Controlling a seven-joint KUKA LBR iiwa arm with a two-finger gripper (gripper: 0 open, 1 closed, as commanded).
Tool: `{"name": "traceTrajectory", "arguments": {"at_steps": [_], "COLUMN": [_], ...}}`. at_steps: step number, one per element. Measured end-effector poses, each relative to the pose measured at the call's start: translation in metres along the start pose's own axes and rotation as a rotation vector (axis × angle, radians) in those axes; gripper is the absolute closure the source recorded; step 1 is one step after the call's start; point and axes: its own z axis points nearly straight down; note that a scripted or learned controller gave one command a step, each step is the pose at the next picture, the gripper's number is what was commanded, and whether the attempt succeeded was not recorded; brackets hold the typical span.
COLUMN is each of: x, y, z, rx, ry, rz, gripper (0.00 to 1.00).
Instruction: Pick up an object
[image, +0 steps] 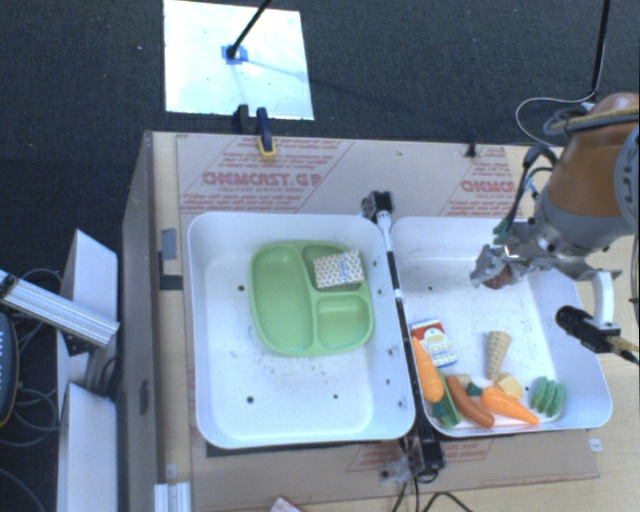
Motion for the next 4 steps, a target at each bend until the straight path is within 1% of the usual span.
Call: {"name": "traceTrajectory", "arguments": {"at_steps": [1, 2, 3, 4], "x": [0.046, 0.049, 0.084, 0.093], "y": [-0.052, -0.087, -0.09, -0.09], "z": [-0.054, -0.065, -0.065, -0.063], "rx": [0.003, 0.003, 0.003, 0.002], "ry": [0.001, 0.001, 0.002, 0.001], "rz": [0.0, 0.003, 0.0, 0.0], "gripper": [1.0, 1.0, 1.0, 1.0]}}
